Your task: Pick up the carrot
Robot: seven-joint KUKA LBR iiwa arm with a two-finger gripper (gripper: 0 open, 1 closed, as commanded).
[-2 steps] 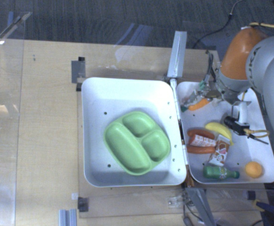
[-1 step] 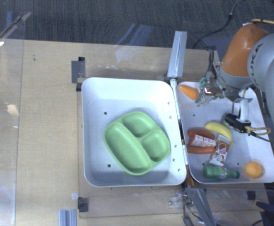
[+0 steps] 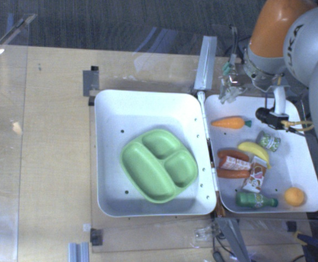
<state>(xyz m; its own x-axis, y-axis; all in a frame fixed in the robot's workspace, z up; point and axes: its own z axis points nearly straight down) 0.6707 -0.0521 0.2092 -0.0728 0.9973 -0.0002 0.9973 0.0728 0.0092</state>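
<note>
Where the wooden table (image 3: 49, 162) carries two shallow white bins side by side, the contents list as follows. Left bin (image 3: 110, 113): smooth moulded plastic with rounded corners, holding one pale green divided plate (image 3: 158, 165), glossy, with three compartments, set askew near the bin's middle. Right bin (image 3: 307, 162): same make, holding several small items. Carrot (image 3: 229, 123): orange, tapered, smooth-skinned, lying flat and roughly parallel to the bin's far edge, with a small dark green stub at its right end; it sits near the far left corner of the right bin, apart from the other items. Banana (image 3: 254, 149): yellow, curved, near the bin's centre. Two reddish sausages (image 3: 233, 165): glossy, lying side by side by the left wall. Small carton (image 3: 255, 178): printed in red and white, tilted. Green bottle (image 3: 255, 201): lying on its side along the near edge. Orange (image 3: 294, 196): round, at the near right corner. Small green-patterned can (image 3: 268, 142): near the far right. Gripper (image 3: 231, 89): metallic, hanging over the far left corner of the right bin, just beyond the carrot; whether it stands wide or narrow cannot be told.
</note>
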